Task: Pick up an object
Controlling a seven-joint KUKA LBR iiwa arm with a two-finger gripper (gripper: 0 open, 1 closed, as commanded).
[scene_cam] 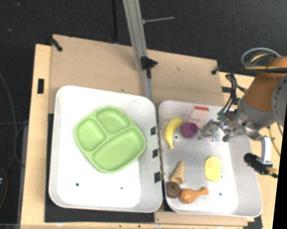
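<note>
You have not picked anything up yet, as far as this view shows. The gripper (215,129) hangs low over the top part of the right bin (248,194), with the grey arm (261,107) reaching in from the right. Its metal tip is small and blurry here, so you cannot tell how it is set, and nothing looks caught in it.

All the toys lie loose on the floor of the right bin. The purple toy (189,129) sits just beside the gripper, on its left, and looks like the easiest one to go for. The banana (171,132) lies right next to the purple toy, close to the bin's left wall. A small box with a red top (199,114) rests near the back wall. The yellow lemon (213,168) lies in the middle, well apart from the gripper. The ice cream cone (178,171), a brown round thing (172,189) and an orange pear-shaped toy (192,194) sit near the front.

The left bin (63,179) holds a green plate (110,139) with three parts.

So the grab and the lift are both left for you to do.

The box may have print on it, but it is too small to read. No other words show.
</note>
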